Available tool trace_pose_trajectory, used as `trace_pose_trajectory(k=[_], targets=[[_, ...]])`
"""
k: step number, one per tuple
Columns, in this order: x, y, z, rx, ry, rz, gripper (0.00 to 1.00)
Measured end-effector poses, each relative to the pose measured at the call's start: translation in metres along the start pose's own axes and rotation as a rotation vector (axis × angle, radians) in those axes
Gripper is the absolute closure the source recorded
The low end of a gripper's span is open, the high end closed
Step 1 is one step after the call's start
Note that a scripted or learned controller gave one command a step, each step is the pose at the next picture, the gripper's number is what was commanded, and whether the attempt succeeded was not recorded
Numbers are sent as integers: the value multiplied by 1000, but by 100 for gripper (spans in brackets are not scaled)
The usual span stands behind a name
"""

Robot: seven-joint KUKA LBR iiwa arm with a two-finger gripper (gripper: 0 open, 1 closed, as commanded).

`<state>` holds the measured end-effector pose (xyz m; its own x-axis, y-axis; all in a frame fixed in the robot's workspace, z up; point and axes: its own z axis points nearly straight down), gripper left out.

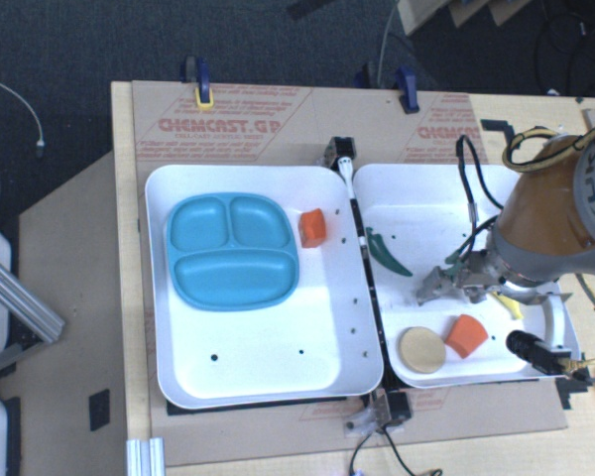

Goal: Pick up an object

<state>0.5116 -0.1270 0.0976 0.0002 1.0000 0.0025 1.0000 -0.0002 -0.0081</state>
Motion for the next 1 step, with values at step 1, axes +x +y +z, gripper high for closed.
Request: trace_pose_trajectory(k=[1], targets=[[-1,2,-14,-9,-3,1,100]])
